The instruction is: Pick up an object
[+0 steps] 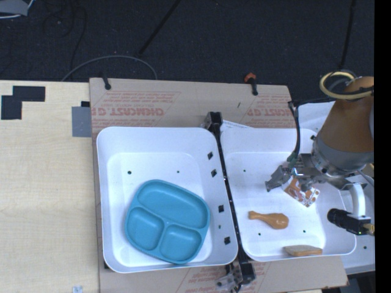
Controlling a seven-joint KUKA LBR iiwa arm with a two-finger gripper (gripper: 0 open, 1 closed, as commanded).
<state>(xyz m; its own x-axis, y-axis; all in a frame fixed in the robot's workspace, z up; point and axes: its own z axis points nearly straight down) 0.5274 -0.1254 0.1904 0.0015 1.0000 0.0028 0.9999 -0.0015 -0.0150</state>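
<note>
In the right bin (256,163) my gripper (286,180) hangs low over the upper right part of the floor. A small red and white packet (302,193) sits right against its lower right side; whether it is held I cannot tell. An orange drumstick-shaped toy (269,218) lies on the floor just below the gripper. Near the front wall lies a tan wedge like a slice of bread (302,250). The grey arm with its orange band (348,127) comes in from the right.
The left bin (116,157) holds a blue divided plate (167,221) in its lower half. A black ridge (221,182) separates the two bins. Brown cardboard (183,105) lies behind them, and a pale wooden bench top (43,194) is on the left.
</note>
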